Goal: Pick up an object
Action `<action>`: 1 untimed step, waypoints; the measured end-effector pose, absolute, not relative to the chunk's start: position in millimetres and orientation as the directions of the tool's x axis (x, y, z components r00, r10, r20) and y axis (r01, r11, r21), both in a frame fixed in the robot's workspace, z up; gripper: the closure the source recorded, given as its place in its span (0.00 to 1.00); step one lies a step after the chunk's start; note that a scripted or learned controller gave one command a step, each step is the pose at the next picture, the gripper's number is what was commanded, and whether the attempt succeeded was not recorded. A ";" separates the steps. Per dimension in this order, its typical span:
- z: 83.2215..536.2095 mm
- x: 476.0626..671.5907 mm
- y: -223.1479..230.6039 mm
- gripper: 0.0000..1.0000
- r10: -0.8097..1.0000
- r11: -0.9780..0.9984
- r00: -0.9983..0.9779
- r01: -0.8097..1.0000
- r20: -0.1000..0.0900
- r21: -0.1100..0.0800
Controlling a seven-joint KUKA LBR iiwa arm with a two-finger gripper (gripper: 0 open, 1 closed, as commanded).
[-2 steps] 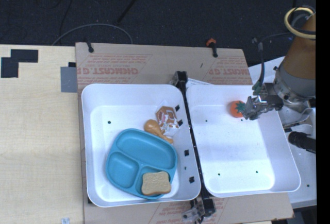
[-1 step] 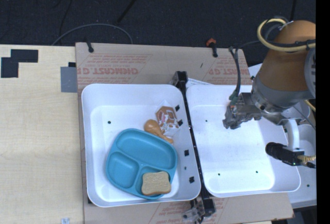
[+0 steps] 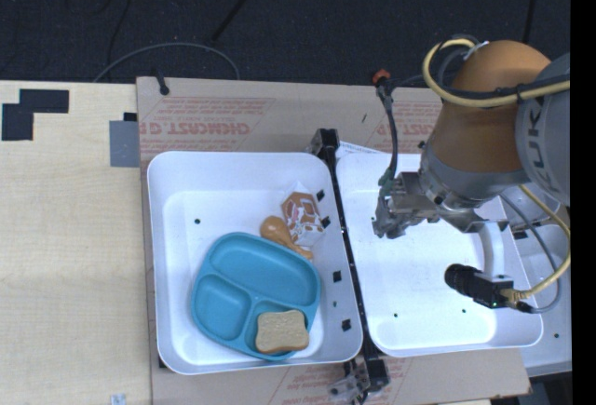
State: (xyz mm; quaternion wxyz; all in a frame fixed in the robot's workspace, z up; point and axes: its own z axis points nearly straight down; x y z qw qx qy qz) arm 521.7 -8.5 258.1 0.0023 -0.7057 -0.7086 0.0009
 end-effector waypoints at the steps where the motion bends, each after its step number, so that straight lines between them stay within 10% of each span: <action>1: 251.4 505.0 50.6 1.00 1.000 0.005 -0.005 1.000 0.001 -0.006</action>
